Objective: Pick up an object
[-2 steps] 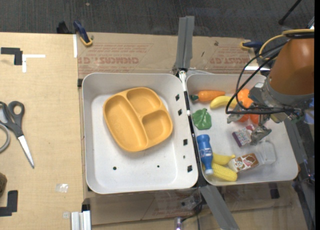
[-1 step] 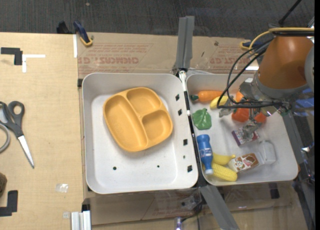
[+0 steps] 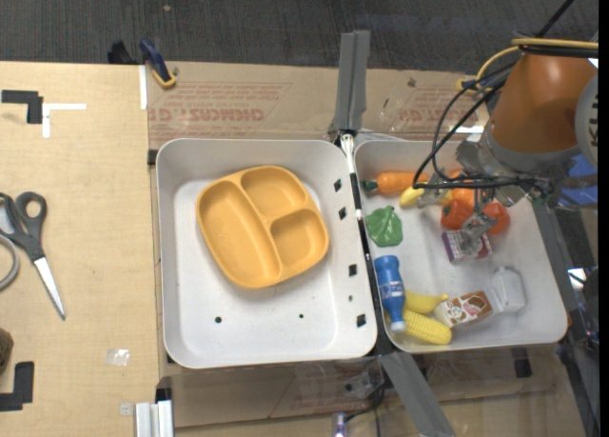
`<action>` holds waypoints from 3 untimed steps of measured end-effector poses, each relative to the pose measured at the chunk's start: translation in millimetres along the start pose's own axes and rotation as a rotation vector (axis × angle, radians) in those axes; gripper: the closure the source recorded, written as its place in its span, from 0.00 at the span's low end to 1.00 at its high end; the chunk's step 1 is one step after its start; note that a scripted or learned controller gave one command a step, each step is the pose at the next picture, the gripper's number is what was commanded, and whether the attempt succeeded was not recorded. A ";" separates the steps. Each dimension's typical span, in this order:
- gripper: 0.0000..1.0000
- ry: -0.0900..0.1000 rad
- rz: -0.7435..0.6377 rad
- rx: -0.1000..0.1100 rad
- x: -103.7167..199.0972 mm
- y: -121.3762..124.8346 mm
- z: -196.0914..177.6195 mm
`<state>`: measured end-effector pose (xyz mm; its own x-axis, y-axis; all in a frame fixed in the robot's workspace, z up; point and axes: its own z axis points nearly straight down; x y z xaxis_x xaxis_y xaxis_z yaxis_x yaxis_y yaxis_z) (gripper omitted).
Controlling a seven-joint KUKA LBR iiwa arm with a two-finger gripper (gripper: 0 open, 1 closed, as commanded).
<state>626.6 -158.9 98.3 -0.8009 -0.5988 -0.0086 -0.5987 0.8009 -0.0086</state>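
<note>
The gripper (image 3: 479, 221) is lowered into the right bin (image 3: 547, 326), near its rear. Whether it is spread or pressed together cannot be determined: the wrist and cabling mask it from above. Directly beneath it lies a red-orange toy (image 3: 461, 207), touching a small clear packet (image 3: 466, 247); a carrot (image 3: 393, 181) and a yellow piece (image 3: 411, 197) lie just to the left. The step in hand appears to be the descent onto a candidate object. The next move calls for closure on one item only, followed by a vertical lift clear of neighbouring items.
</note>
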 end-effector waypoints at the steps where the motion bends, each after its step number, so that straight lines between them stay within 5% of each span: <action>1: 0.00 0.000 0.120 0.000 -1.2 -5.3 -0.1; 2: 0.00 0.002 0.119 -0.005 -51.7 38.0 4.6; 3: 1.00 -0.004 0.119 -0.003 -53.6 37.4 -5.9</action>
<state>647.1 -96.8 104.3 -0.8662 -0.4995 -0.0132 -0.4994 0.8663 -0.0048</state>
